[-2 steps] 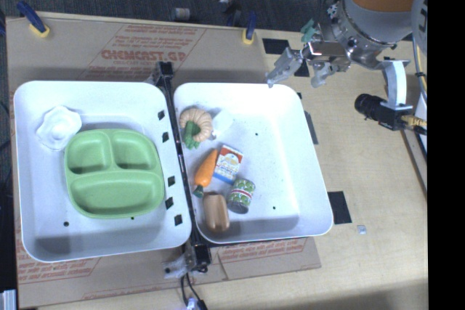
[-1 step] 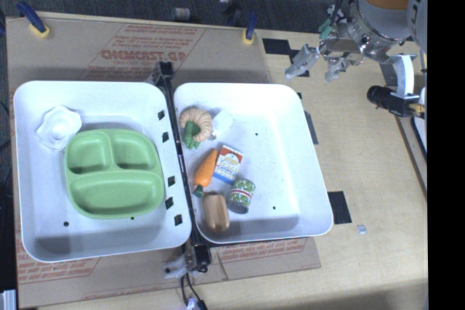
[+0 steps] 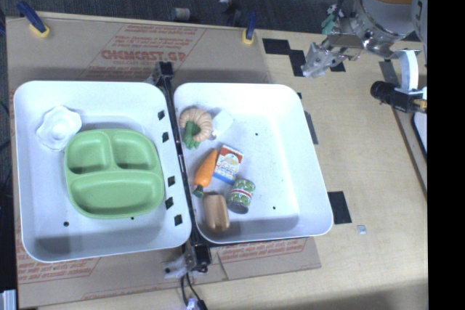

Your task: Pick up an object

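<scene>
**Inspector:** Surface first. A pale wooden bench with black tape marks, a printed cardboard sheet laid across it, dark carpet at the far edge. Two shallow white bins sit on the cardboard, clipped together along their shared wall, presumably so neither one slides.

**Assistant:** Contents?

**Inspector:** The left bin carries a green divided plate and a small white cup-like item in its far-left corner. The right bin has the pickable items crowded against its left wall: a pale gourd with a green stem, a carrot, a small carton, a printed can and a brown block. Several touch; the carrot rests against the carton, the can sits just beside the block.

**Assistant:** And the arm?

**Inspector:** The gripper hangs above bare bench, beyond the right bin's far-right corner. Nothing is visible in its grasp. Whether it is spread or closed I cannot tell at this angle.

**Assistant:** Relation to the target?

**Inspector:** Any candidate lies nearer and to the left of it, well apart. In my judgement the pick has not started; the gourd, nearest the gripper and least hemmed in, looks the easier choice.
</scene>
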Controlling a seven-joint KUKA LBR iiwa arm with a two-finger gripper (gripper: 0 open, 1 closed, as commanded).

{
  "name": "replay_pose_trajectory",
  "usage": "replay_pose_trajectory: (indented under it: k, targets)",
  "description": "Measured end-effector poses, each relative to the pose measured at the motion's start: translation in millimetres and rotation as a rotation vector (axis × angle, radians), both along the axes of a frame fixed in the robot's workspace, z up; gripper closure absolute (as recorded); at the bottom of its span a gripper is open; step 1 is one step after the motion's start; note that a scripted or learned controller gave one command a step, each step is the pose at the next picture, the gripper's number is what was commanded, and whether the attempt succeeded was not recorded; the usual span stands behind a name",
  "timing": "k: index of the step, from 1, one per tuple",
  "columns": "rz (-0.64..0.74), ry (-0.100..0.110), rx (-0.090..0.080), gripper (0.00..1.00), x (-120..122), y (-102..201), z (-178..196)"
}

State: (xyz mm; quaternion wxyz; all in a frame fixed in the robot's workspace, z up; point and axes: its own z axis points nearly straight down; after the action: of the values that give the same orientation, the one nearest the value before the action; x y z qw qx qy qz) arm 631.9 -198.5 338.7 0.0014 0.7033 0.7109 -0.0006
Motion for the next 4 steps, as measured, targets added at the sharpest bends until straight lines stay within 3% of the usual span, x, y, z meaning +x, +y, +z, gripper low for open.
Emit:
replay_pose_trajectory:
  k: [1, 2, 3, 4]
  targets:
    - [0.001, 0.001, 0.0, 0.0, 0, 0, 0]
    - [-0.004, -0.001, 0.001, 0.0, 25, -12, 18]
    - [-0.006, 0.005, 0.003, 0.0, -44, 10, -46]
    - [-0.005, 0.009, 0.004, 0.0, -68, 8, -192]
